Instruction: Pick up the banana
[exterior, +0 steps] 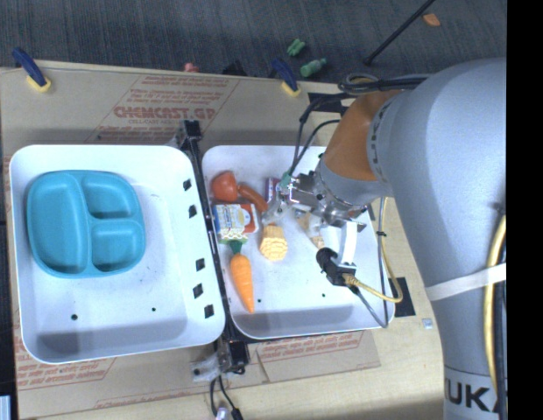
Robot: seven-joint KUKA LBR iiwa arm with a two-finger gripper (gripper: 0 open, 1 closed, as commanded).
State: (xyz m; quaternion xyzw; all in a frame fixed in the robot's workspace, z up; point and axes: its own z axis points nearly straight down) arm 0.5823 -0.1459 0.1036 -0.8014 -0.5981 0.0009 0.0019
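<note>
Grey and orange, your arm [377,147] is reaching in from the right, and its gripper [327,221] is hanging low over the middle of the right bin [298,320]. You are not being shown how wide it stands (the wrist is covering it), so I cannot tell. A pale yellow piece, seemingly the banana [312,228], is peeking out just beside the gripper. Left of it the corn [272,245], carrot [243,280] and a red item [224,185] are lying. A blue plate [83,221] is sitting in the left bin [123,335].
</note>
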